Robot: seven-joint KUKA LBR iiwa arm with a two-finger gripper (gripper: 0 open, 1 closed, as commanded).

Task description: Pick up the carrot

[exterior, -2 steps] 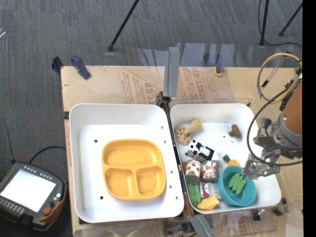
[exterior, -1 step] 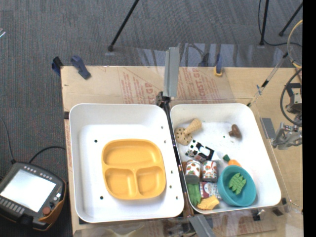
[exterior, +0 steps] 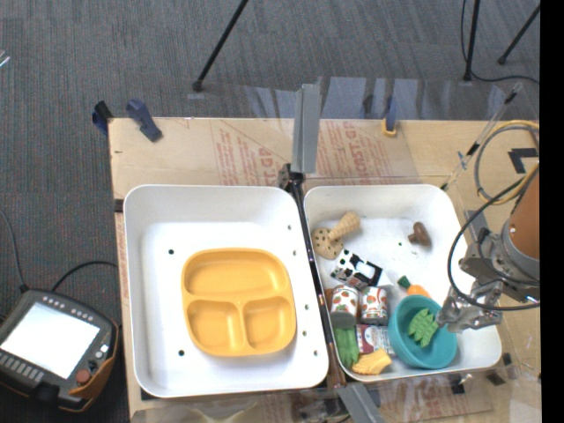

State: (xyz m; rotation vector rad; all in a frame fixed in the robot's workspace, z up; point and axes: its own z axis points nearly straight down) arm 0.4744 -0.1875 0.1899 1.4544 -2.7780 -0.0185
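Whether the jaws are spread or pressed together cannot be told — the two-finger gripper (exterior: 451, 317) is seen from above as a tangle of grey metal, low over the right edge of the right shallow white bin (exterior: 441, 203), just beside the teal plastic bowl (exterior: 425, 333).

Nearest the camera, at the front of that bin, a small yellow corn-like toy (exterior: 374, 363) is seen beside a green vegetable toy (exterior: 346, 345). The teal bowl sits in the front right corner, and a leafy green toy (exterior: 422, 324) lies in it. Just behind the bowl's rim the small orange carrot with a green top (exterior: 411, 287) is found, lying on the bin floor and apart from the gripper. Two small red-labelled cans (exterior: 359, 303) stand side by side left of the bowl, with a black-and-white cow-patterned toy (exterior: 355, 269) behind them. Farther back a tan ice-cream cone toy (exterior: 345, 225) and a speckled cookie-like piece (exterior: 326, 241) are placed, and a small brown lump (exterior: 419, 233) lies toward the right.

A yellow three-compartment plastic tray (exterior: 238, 301) is held in the left white bin (exterior: 159, 210). The grey arm with its orange band (exterior: 529, 223) is seen at the right — cables looped around it.
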